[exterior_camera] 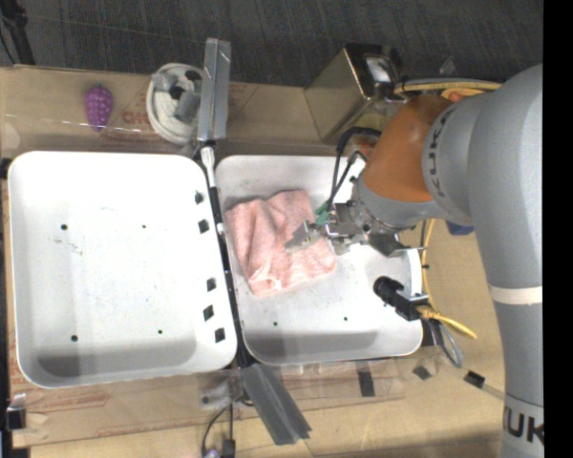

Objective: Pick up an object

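A crumpled pink cloth (269, 239) lies in the right bin (296, 337), against its left side. My gripper (308, 234) reaches in from the right and sits low over the cloth's right edge, its fingertips touching or pressing into the folds. Whether any fabric is caught between them cannot be made out. The grey arm with its orange band (411, 156) covers the bin's upper right part.
The left bin (105, 265) lies beside the right one, with a divider bar (215, 256) between them. On the bench behind the bins are a purple grape-like object (98, 106), a white coil (175, 101) and a tan box (349, 89).
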`<state>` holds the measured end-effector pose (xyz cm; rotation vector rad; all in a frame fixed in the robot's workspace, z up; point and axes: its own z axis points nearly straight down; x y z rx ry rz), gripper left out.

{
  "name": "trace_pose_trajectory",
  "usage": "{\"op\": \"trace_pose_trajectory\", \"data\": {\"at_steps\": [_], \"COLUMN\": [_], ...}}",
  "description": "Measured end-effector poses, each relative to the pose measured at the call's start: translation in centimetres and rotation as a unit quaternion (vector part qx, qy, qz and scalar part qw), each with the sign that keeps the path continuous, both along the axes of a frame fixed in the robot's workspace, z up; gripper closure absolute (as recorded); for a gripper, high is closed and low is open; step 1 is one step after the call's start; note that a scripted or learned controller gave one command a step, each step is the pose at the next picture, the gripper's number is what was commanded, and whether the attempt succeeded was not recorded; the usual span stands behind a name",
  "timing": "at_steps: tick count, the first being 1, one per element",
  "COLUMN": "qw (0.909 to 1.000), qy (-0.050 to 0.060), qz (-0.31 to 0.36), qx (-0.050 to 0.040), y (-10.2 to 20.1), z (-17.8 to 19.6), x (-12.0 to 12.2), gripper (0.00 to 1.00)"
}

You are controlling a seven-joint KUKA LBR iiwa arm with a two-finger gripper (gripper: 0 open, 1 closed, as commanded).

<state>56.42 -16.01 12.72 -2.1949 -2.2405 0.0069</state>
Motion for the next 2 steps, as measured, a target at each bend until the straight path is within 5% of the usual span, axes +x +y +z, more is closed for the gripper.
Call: {"op": "trace_pose_trajectory", "data": {"at_steps": [1,2], "qw": [0.9987,0.9986], "qy": [-0.002,-0.002], "qz": [0.051,0.052], "qx": [0.0,0.0], "y": [-3.5,-3.5], "z": [-3.6,-2.6], "x": [2.0,2.0], "gripper": [0.0,1.0]}}
